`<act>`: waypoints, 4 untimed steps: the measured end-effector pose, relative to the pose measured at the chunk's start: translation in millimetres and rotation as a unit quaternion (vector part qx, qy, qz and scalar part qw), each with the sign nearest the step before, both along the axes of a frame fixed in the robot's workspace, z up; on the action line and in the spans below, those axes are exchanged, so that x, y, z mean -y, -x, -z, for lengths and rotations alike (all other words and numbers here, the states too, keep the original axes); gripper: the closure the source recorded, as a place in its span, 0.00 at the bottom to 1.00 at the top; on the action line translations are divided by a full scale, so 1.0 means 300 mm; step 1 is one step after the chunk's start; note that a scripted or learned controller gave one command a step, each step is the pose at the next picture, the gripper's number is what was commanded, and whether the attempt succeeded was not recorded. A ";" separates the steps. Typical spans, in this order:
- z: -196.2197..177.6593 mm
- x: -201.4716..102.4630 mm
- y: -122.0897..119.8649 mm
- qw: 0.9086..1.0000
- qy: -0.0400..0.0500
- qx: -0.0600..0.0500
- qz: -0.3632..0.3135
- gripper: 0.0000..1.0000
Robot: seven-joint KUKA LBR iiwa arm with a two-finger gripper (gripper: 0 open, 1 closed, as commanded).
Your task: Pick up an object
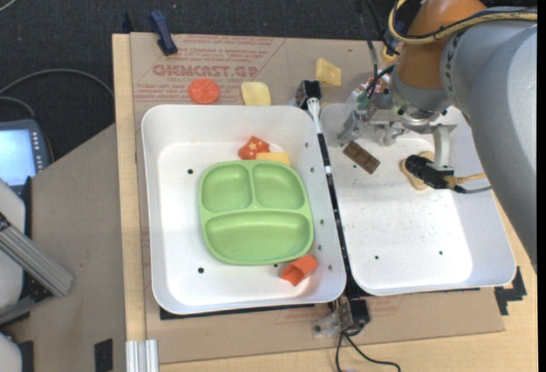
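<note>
My gripper (372, 126) hangs low over the far left corner of the right bin (426, 251), with the grey arm and its orange band above it. A small brown block (361, 159) lies on the bin floor just in front of the gripper, and I cannot tell whether they touch. The left bin (166, 217) holds a green divided plate (254, 212). A red piece (253, 148) and a yellow piece (275, 158) rest at the plate's far edge. An orange block (298, 270) sits at its near right corner.
On the cardboard behind the bins lie a red-orange disc (204, 90), a pale yellow piece (255, 94), a yellow wedge (328, 72) and a blue clip (162, 31). A black-and-white tool (310, 97) rests by the wall between the bins.
</note>
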State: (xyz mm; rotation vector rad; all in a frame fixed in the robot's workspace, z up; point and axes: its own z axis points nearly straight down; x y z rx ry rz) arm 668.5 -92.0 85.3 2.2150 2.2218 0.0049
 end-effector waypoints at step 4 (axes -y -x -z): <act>-0.034 0.081 0.129 1.000 0.000 -0.002 0.002 1.00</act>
